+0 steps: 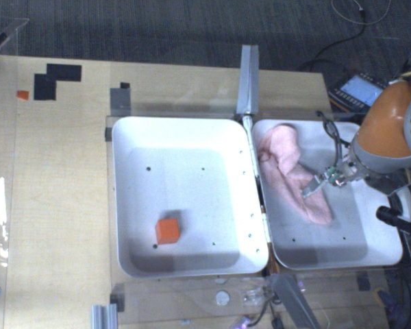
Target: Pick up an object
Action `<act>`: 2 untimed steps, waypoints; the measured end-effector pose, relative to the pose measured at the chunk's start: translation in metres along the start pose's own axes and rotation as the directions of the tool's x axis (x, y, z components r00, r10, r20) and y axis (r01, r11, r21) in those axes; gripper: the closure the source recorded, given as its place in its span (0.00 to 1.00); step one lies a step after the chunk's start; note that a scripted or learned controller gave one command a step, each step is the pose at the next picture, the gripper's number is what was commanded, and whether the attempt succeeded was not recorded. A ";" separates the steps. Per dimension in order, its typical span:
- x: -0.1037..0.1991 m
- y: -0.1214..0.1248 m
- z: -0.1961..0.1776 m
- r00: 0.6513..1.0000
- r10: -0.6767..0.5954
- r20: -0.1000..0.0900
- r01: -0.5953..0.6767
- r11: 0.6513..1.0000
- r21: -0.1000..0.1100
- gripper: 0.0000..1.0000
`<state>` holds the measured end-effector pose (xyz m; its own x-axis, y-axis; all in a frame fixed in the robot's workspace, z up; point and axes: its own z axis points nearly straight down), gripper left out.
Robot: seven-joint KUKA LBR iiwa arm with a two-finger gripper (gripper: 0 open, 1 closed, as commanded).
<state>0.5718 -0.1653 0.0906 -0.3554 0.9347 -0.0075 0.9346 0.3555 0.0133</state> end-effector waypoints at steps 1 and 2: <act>0.060 0.018 0.000 0.995 -0.101 -0.001 0.101 0.995 -0.003 0.00; 0.058 0.022 -0.014 0.995 -0.101 0.006 0.101 0.995 -0.013 1.00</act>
<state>0.5714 -0.1033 0.1050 -0.4480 0.8939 -0.0149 0.8936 0.4482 0.0255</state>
